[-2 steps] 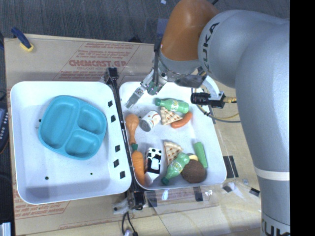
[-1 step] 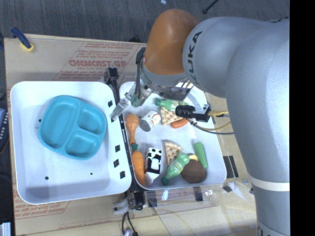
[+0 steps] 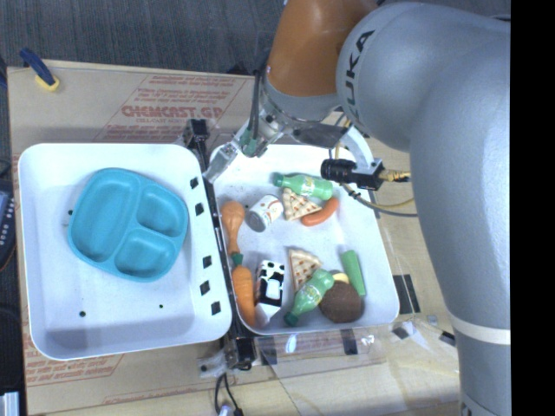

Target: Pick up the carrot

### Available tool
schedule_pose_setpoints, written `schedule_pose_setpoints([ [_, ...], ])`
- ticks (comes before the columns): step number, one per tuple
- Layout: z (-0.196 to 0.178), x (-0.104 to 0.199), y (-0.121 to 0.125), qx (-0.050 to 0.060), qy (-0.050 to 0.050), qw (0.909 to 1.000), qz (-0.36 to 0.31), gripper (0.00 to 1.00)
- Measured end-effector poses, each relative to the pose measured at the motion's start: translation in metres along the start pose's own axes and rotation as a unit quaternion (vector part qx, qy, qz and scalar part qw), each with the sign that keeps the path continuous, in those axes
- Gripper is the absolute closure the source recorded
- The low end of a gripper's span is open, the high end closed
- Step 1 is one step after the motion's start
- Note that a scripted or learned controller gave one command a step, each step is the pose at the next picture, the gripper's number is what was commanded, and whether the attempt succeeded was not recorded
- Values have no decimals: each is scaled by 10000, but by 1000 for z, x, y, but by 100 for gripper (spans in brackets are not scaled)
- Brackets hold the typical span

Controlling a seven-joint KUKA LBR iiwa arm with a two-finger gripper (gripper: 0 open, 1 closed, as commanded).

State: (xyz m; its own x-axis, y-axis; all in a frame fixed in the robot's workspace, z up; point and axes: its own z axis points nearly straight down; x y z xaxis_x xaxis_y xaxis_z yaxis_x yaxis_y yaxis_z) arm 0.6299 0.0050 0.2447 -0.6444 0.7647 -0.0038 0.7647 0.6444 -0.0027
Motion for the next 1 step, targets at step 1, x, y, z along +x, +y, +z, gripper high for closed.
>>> schedule_pose_setpoints([
  [1,-83,-39,-12,-14,-19,9976,689,0],
])
